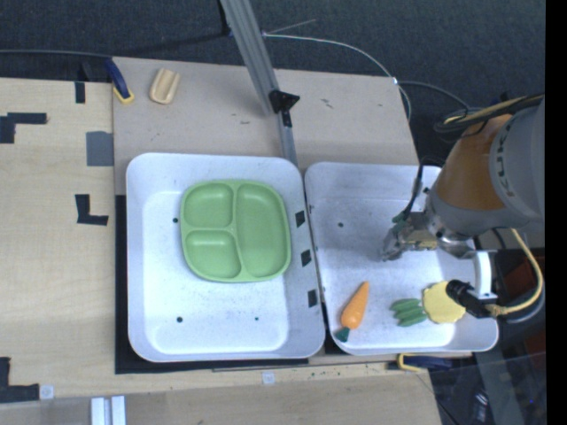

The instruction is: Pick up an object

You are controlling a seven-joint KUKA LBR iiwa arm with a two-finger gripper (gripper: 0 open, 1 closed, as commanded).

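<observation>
So the pickable stuff is all in the right bin [354, 193]: an orange carrot [355, 305] lying near the front edge, leaning a bit, and a yellow toy with a green leafy end [431, 305] just to its right, near the front right corner. The gripper [396, 243] hangs low over the middle of that same bin, behind both toys and apart from them. Nothing sits between its tips, and I honestly can't tell how wide it is. The left bin [151, 326] holds a green divided plate [236, 230]. Back on the bench there's a small tan block [164, 86].
</observation>
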